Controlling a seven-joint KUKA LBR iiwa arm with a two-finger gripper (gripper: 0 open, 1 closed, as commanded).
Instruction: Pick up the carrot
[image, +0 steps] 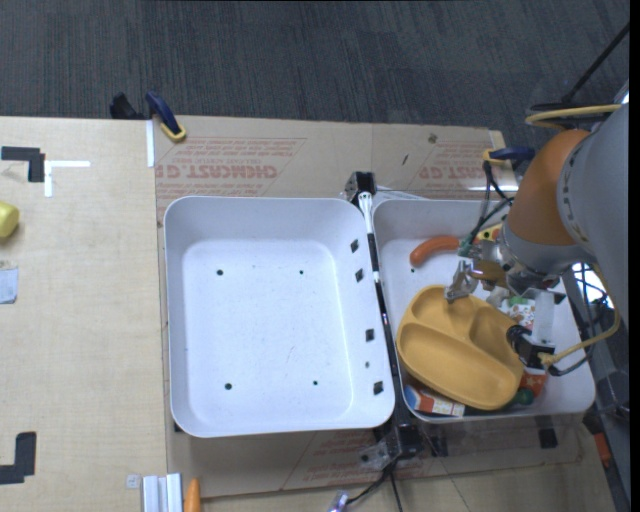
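While the counter (80, 330) spreads widest under everything, a sheet of printed cardboard (300, 160) lies on it beneath both bins. Left of the yellow divided plate sits the left white bin (190, 400), the bigger of the two as seen, its floor bare but for small dark dots. The grey arm (600, 190) with its orange band (545, 195) reaches in above and to the right of the plate. The right white bin (390, 225) holds the plate and its neighbours. The yellow divided plate (460, 355) itself lies tilted in the lower part of that bin, its lower edge resting over a red-and-white packet (437, 404). The carrot (436, 247), orange and slightly curved, lies on the bin floor just above the plate, apart from its rim. The pincer (462, 288) hangs at the plate's upper rim, just below and right of the carrot; whether its fingers are apart or together cannot be told, and nothing is seen between them. Far left of the plate, a yellow object (6, 220) sits at the counter's edge.
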